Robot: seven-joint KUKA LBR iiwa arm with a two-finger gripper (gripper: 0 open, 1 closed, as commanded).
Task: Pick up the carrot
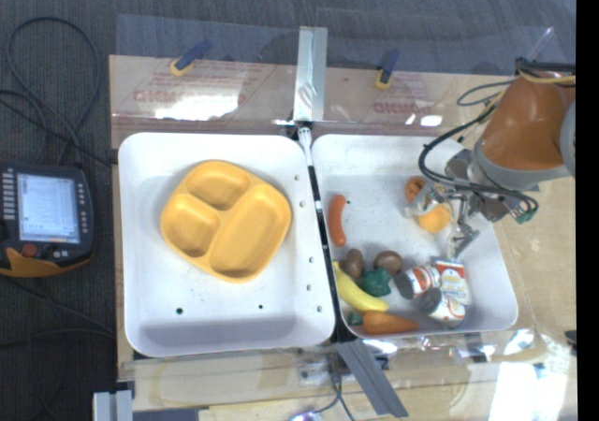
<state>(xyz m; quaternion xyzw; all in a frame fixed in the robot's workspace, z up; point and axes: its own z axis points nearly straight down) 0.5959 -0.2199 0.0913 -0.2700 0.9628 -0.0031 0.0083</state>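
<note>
Over the right bin's (487,312) far right part hangs the gripper (460,219), fingers pointing down, cables looped around the wrist. Cannot tell how the fingers stand. Just left of the gripper, a small orange piece (431,217) and a smaller orange lump (415,189), both on the bin floor, touching or nearly touching the gripper; cannot tell which. Above, grey arm (529,124) with orange band, reaching in from the right. Carrot (388,323) well apart from the gripper, lying flat along the bin's near wall, tip toward the right. Touching its left end, a banana (357,294). Behind those, a green piece (377,281) and two brown lumps (387,262) close together. Right of the carrot, a red and white carton (451,285) amid a cluster of small cans or packets, too jumbled to tell apart. Near the divider, a red sausage (337,220), lengthwise. On the left bin (150,316), a yellow tray (226,219) with three compartments. Off the bench at far left, a pendant (44,215) with a lit screen, on the dark floor.
</note>
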